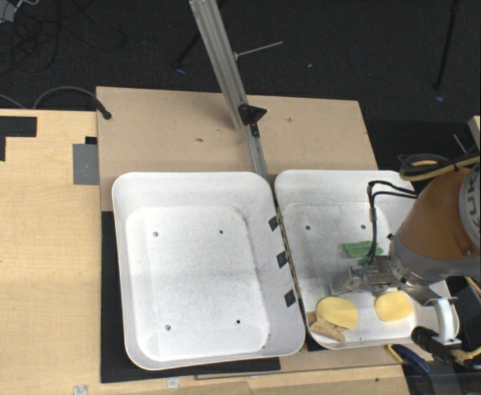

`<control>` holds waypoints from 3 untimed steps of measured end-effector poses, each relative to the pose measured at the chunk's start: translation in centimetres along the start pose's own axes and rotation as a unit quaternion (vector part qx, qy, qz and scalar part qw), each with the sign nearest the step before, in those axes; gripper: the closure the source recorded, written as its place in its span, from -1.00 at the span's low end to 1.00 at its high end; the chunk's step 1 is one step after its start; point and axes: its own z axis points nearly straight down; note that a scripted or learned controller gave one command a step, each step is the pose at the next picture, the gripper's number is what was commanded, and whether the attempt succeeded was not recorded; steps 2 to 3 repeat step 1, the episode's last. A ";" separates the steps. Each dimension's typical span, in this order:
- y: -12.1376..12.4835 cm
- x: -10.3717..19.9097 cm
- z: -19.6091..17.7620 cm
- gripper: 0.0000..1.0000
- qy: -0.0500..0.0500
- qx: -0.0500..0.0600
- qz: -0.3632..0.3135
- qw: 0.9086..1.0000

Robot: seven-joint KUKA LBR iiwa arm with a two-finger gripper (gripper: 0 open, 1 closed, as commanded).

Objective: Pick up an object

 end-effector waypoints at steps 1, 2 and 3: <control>0.0 -0.1 -1.1 1.00 0.001 0.000 0.003 1.000; 0.0 -0.1 -1.1 1.00 0.001 0.000 0.003 1.000; 0.0 -0.1 -1.1 1.00 0.001 0.000 0.003 1.000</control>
